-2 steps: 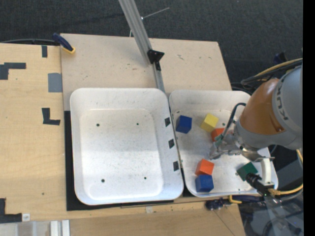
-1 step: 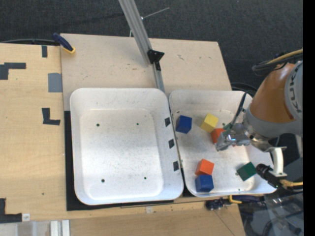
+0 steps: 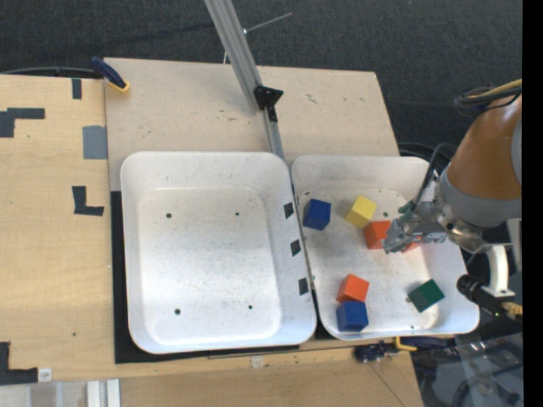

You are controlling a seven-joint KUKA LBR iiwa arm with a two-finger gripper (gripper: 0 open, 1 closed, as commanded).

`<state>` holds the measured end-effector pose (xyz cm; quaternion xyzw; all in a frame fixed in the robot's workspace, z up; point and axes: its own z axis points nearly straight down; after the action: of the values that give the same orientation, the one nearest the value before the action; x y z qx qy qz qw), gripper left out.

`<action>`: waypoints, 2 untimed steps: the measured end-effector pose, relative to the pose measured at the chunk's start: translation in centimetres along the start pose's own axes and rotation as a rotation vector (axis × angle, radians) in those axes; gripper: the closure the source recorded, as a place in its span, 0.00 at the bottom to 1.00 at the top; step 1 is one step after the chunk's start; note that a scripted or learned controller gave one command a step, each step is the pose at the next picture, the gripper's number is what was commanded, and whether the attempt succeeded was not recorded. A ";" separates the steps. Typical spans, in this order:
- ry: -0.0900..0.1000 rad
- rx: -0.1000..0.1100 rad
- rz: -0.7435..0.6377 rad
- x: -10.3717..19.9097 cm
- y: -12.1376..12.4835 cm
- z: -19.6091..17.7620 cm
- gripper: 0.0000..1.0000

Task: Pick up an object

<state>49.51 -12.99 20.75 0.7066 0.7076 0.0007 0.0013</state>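
The hand (image 3: 399,237) sits low in the right bin (image 3: 339,170), directly against the red block (image 3: 376,234) on its left; finger state cannot be determined.

Two bins sat side by side on the bench (image 3: 212,108), the left bin (image 3: 136,227) beside the right bin (image 3: 339,172). In the right bin, one block (image 3: 316,214) lay far left, another (image 3: 361,210) right of it, a third (image 3: 376,234) at the gripper (image 3: 399,240). Two blocks (image 3: 353,289) (image 3: 352,315) touched near the front, another (image 3: 426,296) to their right.
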 end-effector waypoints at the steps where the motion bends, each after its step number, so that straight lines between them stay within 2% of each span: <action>1: -0.001 -0.003 -0.001 0.5 0.2 -6.2 1.00; 2: 0.002 0.005 -0.004 5.7 1.8 -4.5 1.00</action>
<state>51.31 -7.28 25.26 0.7051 0.7091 -0.0004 -0.0011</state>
